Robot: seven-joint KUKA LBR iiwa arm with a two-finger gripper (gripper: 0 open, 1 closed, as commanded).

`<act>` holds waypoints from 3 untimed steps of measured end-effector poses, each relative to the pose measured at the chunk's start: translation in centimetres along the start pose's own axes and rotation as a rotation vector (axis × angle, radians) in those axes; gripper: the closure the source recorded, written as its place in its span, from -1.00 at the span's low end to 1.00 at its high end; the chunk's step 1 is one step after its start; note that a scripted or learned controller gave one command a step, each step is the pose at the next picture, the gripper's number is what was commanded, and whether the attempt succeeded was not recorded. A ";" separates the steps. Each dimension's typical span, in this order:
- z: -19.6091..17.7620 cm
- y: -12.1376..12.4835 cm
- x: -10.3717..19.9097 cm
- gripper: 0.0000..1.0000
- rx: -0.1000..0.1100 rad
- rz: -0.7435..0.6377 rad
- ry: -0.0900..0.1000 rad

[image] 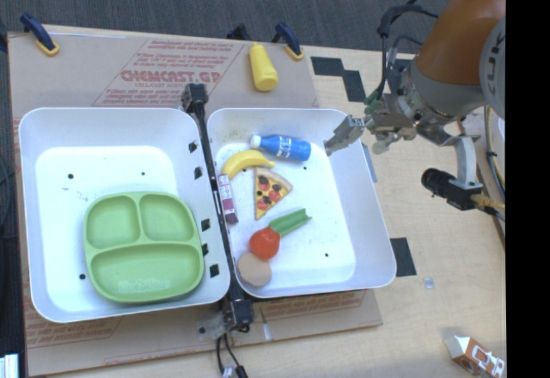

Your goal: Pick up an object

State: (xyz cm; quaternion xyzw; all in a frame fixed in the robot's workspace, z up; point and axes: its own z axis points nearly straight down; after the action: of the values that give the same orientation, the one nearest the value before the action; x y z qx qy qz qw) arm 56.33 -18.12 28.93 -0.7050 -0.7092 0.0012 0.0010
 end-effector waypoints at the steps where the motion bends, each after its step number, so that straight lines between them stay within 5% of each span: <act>1: 9.0 -7.6 -1.6 -1.00 0.002 0.000 0.001; 2: 19.8 -8.7 -2.9 -1.00 0.001 -0.001 0.002; 3: 18.8 -8.7 -2.9 1.00 0.003 -0.007 0.002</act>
State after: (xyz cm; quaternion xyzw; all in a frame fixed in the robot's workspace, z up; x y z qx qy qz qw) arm 47.61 -21.08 10.19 -0.7025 -0.7117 0.0016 0.0028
